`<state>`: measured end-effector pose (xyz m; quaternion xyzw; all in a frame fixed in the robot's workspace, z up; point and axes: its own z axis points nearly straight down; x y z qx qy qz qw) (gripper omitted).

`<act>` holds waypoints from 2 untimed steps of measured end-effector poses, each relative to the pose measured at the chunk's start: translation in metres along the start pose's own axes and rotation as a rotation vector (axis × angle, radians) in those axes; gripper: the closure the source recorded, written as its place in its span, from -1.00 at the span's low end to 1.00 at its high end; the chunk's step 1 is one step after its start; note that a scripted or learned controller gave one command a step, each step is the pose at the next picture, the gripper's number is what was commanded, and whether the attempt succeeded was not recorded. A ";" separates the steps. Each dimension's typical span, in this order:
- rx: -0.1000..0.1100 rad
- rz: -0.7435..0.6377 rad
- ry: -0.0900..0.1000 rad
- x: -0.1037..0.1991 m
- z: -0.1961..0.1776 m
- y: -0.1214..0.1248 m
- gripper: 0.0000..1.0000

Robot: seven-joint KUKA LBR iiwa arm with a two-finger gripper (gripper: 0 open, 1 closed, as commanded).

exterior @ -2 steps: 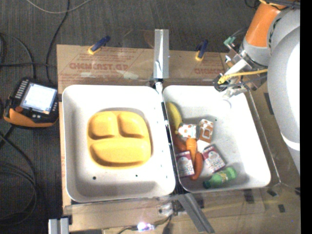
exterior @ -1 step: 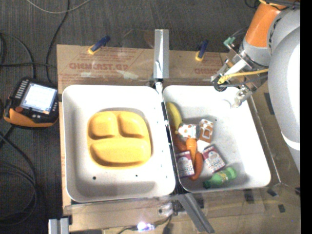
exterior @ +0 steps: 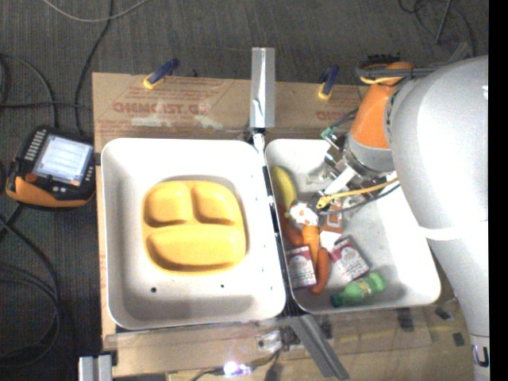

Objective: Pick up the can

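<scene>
The can [exterior: 301,267], red-labelled, lies in the right bin [exterior: 413,284] toward its seven o'clock corner, touching the carrot [exterior: 317,256] at its three o'clock side. A second red packet [exterior: 348,259] and a green bottle [exterior: 359,287] lie at the can's three to four o'clock. A banana [exterior: 284,186] lies at twelve o'clock. The gripper [exterior: 337,182] hangs at the can's one o'clock; whether its claw is open cannot be told. The left bin [exterior: 115,236] holds a yellow tray [exterior: 194,223].

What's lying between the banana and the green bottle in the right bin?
In the camera view, a carrot lies between the banana and the green bottle, with a red-labelled can on one side and a red packet on the other.
</scene>
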<state>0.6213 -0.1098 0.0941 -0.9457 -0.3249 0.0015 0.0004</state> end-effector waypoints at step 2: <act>-0.005 0.284 0.001 -0.011 -0.004 0.030 1.00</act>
